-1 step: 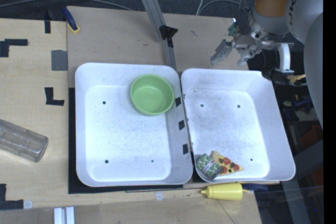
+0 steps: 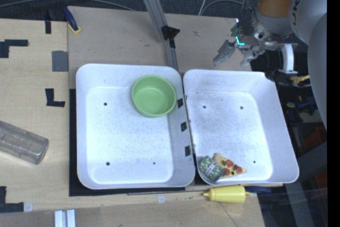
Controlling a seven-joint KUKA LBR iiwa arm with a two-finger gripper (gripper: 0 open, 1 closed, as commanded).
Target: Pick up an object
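A green bowl [image 2: 154, 95] rests upright near the back of the left bin [image 2: 90, 114]. A small crumpled packet with red and green print [image 2: 220, 166] lies in the front left corner of the right bin [image 2: 265, 109]. My gripper [image 2: 235, 56] hangs above the back edge of the right bin, well away from both objects. Its two grey fingers [image 2: 223, 54] stand spread apart with nothing between them.
A yellow bottle [image 2: 227, 194] lies on the bench just in front of the right bin. A clear plastic container [image 2: 21, 142] rests at the far left. A grey metal pole [image 2: 154, 2] slants down behind the bins.
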